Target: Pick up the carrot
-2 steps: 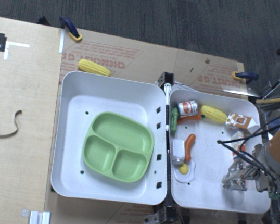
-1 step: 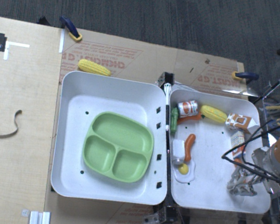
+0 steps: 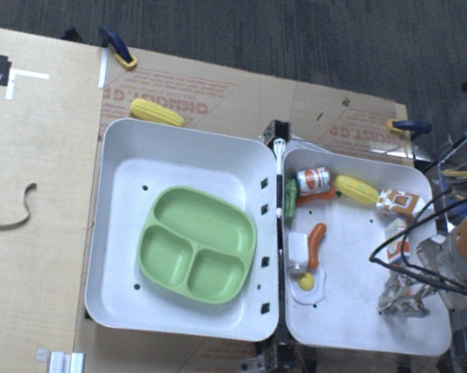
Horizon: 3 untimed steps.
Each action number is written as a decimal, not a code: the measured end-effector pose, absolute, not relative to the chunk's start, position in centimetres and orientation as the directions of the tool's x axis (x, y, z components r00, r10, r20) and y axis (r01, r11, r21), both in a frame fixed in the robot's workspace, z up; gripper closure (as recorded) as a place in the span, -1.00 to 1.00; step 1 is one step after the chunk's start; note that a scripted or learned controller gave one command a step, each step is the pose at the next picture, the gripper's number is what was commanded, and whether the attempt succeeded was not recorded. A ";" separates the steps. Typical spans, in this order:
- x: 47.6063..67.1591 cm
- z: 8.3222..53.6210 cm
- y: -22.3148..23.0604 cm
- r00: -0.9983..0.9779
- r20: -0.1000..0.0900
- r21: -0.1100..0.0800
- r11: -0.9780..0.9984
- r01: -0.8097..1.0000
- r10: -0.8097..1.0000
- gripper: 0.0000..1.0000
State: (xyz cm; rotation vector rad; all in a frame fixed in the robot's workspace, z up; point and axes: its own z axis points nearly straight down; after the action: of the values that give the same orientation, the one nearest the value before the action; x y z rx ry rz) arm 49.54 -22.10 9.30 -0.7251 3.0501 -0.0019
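Two shallow white plastic bins sit side by side on a cardboard-covered bench, seen from above at a slant. The left bin (image 3: 116,207) holds a pale green plastic plate with three compartments (image 3: 198,244), lying flat near the middle.

The right bin (image 3: 352,323) holds several toy foods. The slim orange carrot (image 3: 317,244) lies along the bin's left part, roughly upright in the picture, just beside a small white block (image 3: 298,251) and just above a fried egg with a yellow yolk (image 3: 307,283). Farther up are a small red and white can (image 3: 313,181), a yellow corn cob (image 3: 356,189) and an orange and white carton (image 3: 397,202). A thin green piece (image 3: 289,199) lies along the bin's left wall.

The metal two-finger gripper (image 3: 405,298) hangs low over the right side of the right bin, well apart from the carrot, with black cables looping around it. Whether its jaws are released or clenched cannot be told; nothing is seen between them.

Outside the bins, a second yellow corn cob (image 3: 157,112) rests on the cardboard just above the left bin.
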 end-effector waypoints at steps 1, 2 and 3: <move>51.3 9.3 -22.0 -0.583 -0.006 -0.003 0.583 -0.812 -0.812 1.00; 47.9 9.2 -22.0 -0.254 -0.005 -0.002 0.254 -0.967 -0.967 1.00; 47.9 9.2 -22.0 0.234 -0.004 -0.003 -0.234 -0.972 -0.972 1.00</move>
State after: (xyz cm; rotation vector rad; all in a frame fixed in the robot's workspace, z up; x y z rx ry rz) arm 47.89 -21.97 9.20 -2.4638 1.9408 0.0021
